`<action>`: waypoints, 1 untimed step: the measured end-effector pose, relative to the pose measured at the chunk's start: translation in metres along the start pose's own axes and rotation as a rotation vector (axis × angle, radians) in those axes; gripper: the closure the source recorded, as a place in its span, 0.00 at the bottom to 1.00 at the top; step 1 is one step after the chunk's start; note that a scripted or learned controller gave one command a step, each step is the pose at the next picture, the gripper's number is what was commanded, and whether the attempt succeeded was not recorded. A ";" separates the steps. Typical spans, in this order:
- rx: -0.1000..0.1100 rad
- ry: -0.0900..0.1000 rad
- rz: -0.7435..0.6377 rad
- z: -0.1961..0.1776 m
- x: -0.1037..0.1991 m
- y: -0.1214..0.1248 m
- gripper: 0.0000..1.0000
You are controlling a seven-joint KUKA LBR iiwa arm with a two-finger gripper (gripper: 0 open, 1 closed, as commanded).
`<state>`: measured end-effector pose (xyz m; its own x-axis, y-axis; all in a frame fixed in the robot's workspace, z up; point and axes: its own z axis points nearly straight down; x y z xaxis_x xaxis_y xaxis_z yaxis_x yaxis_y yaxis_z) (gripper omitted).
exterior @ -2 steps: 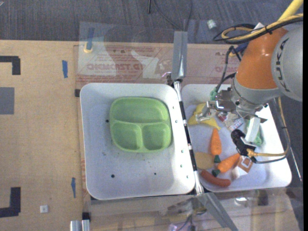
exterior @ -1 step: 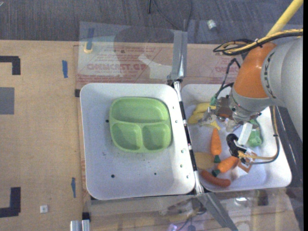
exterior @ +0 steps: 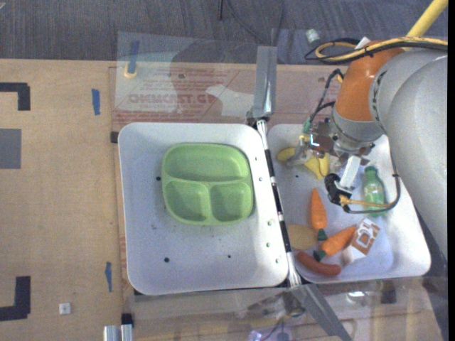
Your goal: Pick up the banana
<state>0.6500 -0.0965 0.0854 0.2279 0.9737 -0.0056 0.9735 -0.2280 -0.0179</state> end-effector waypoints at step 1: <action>0.002 -0.005 -0.005 -0.008 0.001 0.000 1.00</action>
<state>0.6505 -0.0958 0.0932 0.2229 0.9748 -0.0106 0.9746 -0.2231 -0.0200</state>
